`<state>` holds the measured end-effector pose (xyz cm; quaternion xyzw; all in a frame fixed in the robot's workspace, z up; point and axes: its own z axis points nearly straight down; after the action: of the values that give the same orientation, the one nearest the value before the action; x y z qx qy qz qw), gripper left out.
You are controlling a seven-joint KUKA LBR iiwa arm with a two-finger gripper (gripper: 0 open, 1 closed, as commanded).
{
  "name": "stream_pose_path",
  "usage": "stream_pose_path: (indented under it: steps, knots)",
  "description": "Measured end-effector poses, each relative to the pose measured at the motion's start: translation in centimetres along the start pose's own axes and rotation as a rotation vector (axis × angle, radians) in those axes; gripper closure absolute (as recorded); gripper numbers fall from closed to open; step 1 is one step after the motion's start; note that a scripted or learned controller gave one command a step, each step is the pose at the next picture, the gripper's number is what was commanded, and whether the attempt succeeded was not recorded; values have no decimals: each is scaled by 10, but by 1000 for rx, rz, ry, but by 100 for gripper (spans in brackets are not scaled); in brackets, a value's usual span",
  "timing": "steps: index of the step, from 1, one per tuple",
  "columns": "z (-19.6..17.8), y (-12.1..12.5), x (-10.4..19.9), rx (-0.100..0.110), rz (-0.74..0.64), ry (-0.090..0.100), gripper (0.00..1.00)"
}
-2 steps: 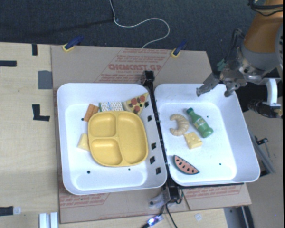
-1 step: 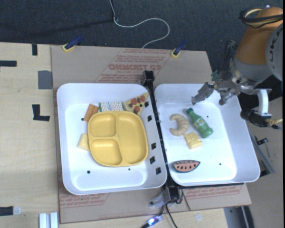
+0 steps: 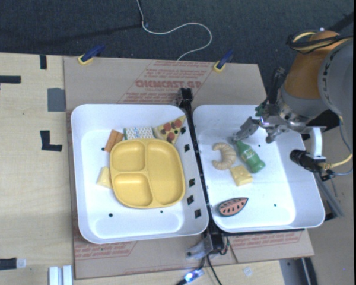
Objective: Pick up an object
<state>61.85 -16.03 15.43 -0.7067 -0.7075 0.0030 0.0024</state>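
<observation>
white plastic made up the two bins, side by side in the middle of the frame. the left bin [image 3: 83, 159] held one yellow plate [image 3: 147, 172] with three sections. four small things poked out around the plate: one orange stick [image 3: 113, 140] at its upper left, one checkered piece [image 3: 137, 133] above it, one pizza slice [image 3: 171, 127] at its upper right, and one pale yellow wedge [image 3: 103, 177] at its left edge.

the right bin [image 3: 296, 206] held four toy foods. one croissant [image 3: 225, 155] lay near the middle, with one green bottle [image 3: 249, 157] just beside it on the right. one cheese cube [image 3: 241, 175] sat just below those two. one watermelon slice [image 3: 232, 206] lay lower down, apart from the rest.

one grey arm [image 3: 320, 76] with an orange band came in from the upper right of the frame. its gripper [image 3: 244, 132] was low over the upper part of the right bin, just above the top of the green bottle. its fingers were spread apart, with nothing between them.

two clips, blue and yellow, sat on the top edge of the cardboard sheet [image 3: 160, 82], one [image 3: 91, 53] toward the upper left and one [image 3: 223, 59] toward the upper middle.
</observation>
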Motion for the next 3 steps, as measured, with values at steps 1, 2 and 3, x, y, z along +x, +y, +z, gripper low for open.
stream_pose_path:
  steps: [1,2,3]
  knots:
    - [46,6,2,-2,-2,0,0]
    - [71,6,3,-6,-3,-1,0]
    - [58,8,4,-11,-4,-2,100]
